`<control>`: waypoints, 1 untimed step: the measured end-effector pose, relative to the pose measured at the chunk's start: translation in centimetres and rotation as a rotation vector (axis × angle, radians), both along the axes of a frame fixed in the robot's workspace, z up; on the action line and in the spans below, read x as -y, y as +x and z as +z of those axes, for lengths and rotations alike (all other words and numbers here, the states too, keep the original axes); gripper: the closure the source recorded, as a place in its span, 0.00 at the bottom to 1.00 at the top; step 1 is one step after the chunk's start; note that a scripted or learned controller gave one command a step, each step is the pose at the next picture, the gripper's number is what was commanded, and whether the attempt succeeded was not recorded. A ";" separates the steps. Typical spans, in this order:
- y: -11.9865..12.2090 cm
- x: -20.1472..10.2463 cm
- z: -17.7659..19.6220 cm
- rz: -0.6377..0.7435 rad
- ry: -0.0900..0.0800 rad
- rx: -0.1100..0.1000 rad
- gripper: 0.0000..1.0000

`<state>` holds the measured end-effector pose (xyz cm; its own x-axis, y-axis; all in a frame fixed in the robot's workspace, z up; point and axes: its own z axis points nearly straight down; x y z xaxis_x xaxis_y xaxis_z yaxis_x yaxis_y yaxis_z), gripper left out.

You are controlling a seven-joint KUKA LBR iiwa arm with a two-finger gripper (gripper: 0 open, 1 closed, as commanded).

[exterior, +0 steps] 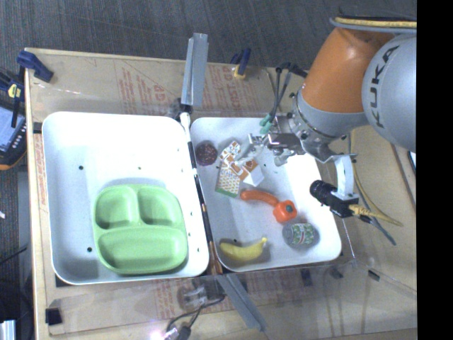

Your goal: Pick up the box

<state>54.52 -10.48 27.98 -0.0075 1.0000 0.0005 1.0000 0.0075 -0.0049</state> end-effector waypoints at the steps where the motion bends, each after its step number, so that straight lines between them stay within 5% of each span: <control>1: 0.8 0.6 -14.4 -0.004 0.000 -0.002 0.00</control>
